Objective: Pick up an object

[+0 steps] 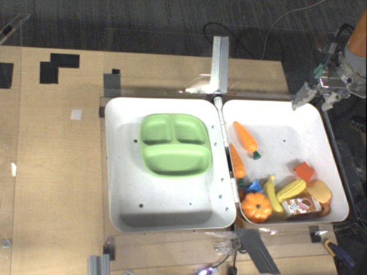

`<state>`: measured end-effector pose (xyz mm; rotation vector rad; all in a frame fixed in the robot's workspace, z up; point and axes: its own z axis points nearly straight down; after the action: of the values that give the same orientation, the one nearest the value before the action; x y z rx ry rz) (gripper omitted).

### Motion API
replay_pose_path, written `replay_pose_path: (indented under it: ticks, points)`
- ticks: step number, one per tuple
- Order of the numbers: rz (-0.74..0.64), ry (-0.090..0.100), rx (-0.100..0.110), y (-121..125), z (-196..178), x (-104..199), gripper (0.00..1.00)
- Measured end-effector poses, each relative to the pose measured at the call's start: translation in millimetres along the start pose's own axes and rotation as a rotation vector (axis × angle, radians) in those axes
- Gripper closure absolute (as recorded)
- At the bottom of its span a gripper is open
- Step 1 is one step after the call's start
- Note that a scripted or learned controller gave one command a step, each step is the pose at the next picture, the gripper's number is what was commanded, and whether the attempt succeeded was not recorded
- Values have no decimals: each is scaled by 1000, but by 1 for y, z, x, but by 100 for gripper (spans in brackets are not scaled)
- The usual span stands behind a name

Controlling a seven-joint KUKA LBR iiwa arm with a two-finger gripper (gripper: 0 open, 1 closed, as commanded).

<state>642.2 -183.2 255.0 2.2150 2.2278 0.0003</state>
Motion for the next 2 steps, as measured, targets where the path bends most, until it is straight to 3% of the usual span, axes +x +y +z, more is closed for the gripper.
replay_pose_path:
  ticks: [1, 2]
  points:
    - [46, 0, 1, -16, 93, -22, 0]
    - [68, 1, 2, -25, 161, 70, 0]
